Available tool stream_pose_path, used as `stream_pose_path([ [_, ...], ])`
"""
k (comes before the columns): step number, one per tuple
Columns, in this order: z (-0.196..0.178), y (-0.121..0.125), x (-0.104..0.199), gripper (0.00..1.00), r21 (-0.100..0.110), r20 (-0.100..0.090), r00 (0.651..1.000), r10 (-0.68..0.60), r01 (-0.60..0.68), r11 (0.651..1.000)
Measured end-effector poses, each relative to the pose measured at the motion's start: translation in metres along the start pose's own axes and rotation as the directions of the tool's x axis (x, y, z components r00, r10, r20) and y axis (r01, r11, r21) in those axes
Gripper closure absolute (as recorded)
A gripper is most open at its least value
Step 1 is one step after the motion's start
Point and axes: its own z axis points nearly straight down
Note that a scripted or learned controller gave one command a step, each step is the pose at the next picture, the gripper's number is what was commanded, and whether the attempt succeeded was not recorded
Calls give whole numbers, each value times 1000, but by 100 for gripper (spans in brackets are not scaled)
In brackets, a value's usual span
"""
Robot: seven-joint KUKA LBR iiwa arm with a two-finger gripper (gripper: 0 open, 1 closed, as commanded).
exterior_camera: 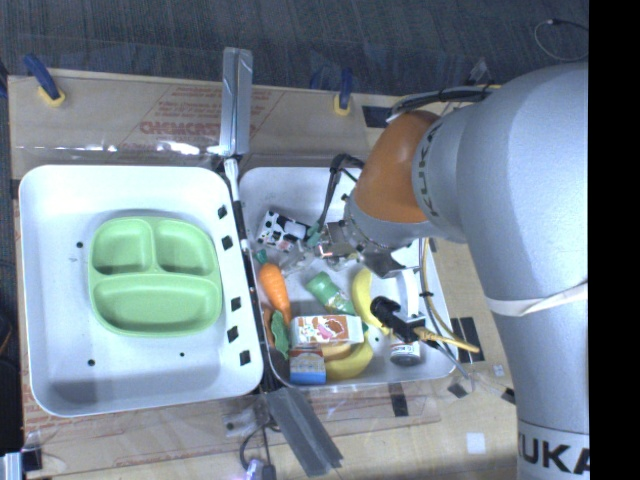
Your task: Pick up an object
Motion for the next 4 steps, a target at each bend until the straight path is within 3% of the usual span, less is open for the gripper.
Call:
stream_pose_path([
  [1, -61, -23, 5, 0, 2, 1, 996, 91, -91, 996],
  [2, -99, -27, 37, 0, 1, 0, 997, 71, -71, 997],
  [3, 2, -32, -9, 0, 4, 0, 999, 51, -51, 999],
  [4, -8, -32, -9, 100, 5, 1, 999, 46, -46, 999],
])
